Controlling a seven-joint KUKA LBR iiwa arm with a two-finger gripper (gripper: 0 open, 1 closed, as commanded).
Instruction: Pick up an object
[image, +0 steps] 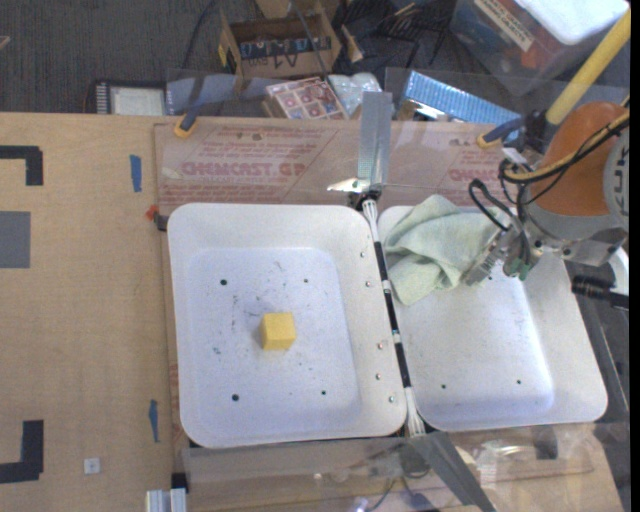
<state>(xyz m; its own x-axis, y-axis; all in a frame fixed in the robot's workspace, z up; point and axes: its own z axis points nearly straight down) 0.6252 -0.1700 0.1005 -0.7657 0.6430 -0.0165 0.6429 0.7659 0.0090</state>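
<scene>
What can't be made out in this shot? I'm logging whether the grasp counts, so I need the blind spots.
- Gripper, camera view: small and blurred against the pale green cloth; whether it has any cloth cannot be told.
- Cloth's far side: hidden by its own folds and the gripper.
- Arm: cut off by the right edge.
- Yellow block in the left bin: its underside is hidden.

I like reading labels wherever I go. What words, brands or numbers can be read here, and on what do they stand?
"CHEMCAST GP", roughly, as the red letters are faint: printed on the clear sheet behind the left bin.
More red print on that sheet behind the right bin: too blurred to read.
Patterned box and cardboard box beyond the bench: print too small to read.
</scene>
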